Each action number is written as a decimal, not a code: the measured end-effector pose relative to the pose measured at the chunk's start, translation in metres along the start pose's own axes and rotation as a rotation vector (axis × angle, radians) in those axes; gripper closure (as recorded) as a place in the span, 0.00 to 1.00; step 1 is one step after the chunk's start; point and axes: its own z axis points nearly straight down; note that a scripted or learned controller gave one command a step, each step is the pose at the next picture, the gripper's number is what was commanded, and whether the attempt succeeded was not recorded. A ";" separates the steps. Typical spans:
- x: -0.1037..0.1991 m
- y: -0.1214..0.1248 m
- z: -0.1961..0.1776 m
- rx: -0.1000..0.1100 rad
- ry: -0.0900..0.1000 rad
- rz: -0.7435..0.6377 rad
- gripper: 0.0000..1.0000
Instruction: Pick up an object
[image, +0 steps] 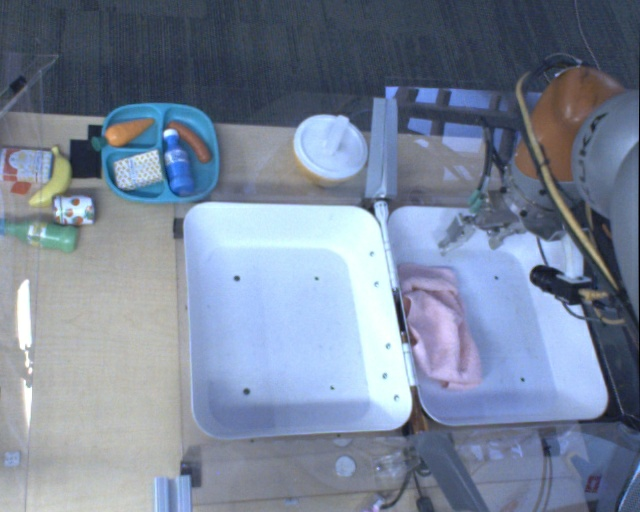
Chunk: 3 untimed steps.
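A crumpled pink cloth lies along the left side of the right bin. My gripper hangs over the far part of that bin, above and a little to the right of the cloth's top end. Its fingers are spread apart with nothing between them. The grey arm with its orange band comes in from the upper right.
The left bin sits beside the right one. Beyond the bins stand a blue divided plate of toy food and a white lidded cup. A toy banana, a small can and a green bottle lie at the far left.
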 end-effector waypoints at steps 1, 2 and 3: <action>-0.011 -0.048 0.039 -0.004 -0.001 -0.070 0.00; 0.032 -0.086 0.045 -0.016 -0.005 -0.156 0.00; -0.001 -0.144 0.045 -0.015 -0.007 -0.200 0.00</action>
